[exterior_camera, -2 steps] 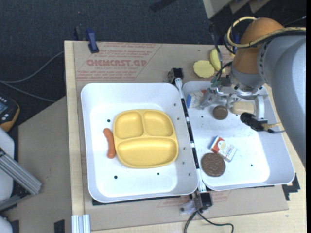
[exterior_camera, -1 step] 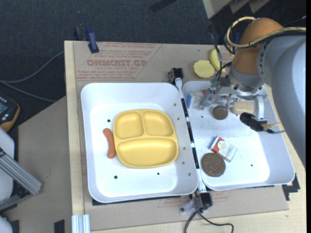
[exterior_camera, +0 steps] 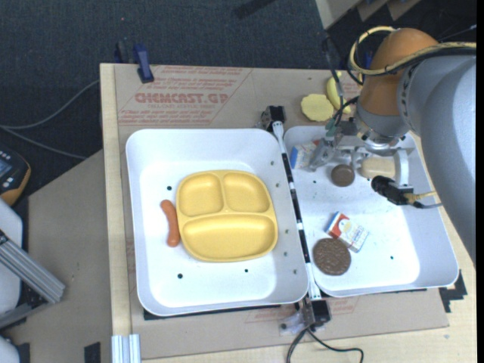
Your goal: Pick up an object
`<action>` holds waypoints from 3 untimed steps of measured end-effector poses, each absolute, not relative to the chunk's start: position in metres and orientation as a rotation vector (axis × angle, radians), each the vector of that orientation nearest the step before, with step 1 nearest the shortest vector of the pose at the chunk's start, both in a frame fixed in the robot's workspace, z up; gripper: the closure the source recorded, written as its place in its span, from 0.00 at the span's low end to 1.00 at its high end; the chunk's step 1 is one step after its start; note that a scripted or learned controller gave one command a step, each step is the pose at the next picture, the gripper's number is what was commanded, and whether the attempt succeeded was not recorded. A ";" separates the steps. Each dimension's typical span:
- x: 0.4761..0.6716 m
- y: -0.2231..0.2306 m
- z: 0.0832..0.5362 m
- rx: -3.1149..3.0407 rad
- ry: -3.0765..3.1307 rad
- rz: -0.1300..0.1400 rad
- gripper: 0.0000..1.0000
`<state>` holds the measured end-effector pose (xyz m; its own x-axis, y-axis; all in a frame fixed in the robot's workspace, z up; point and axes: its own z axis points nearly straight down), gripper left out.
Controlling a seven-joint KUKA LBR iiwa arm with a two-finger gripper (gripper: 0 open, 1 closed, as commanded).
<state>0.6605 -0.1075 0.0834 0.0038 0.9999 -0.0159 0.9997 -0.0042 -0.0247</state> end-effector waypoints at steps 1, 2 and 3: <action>0.662 -0.119 0.082 -2.212 -2.210 0.025 0.00; 0.664 -0.117 0.093 -2.216 -2.216 0.014 1.00; 0.662 -0.119 0.093 -2.215 -2.213 0.026 0.00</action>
